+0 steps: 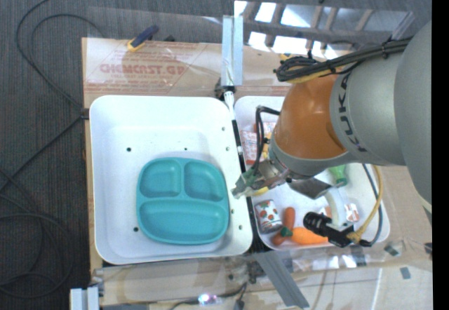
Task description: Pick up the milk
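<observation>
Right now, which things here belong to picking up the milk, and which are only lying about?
For the job:
- gripper, low over the right bin
- the milk: I cannot tell which item it is

Lying about:
- teal plate in the left bin
- toy carrot
- small spotted carton

teal divided plate (184, 201) lies in left bin (112, 119); carrot (309, 236) in right bin (382, 224).
</observation>
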Available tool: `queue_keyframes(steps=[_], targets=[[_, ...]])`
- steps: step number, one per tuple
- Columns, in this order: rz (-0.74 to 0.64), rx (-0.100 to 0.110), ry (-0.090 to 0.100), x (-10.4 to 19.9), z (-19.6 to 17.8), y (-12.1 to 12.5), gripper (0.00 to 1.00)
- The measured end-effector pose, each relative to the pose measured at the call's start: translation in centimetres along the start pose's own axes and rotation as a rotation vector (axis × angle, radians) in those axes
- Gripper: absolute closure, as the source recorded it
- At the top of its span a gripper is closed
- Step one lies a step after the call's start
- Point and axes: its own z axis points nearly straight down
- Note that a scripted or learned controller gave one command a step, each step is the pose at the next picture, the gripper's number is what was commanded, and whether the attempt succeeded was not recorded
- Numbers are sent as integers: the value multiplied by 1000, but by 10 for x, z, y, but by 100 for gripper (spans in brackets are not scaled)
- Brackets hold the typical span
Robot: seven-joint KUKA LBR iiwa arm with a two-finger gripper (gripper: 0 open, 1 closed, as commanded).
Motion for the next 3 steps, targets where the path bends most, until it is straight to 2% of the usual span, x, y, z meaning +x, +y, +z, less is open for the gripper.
queue_keyframes(steps=[1,2,3], targets=[[-546,1,1,34,0,11,100],[-650,-2,-1,114,-73,39,100],[-928,1,1,182,14,62,100]])
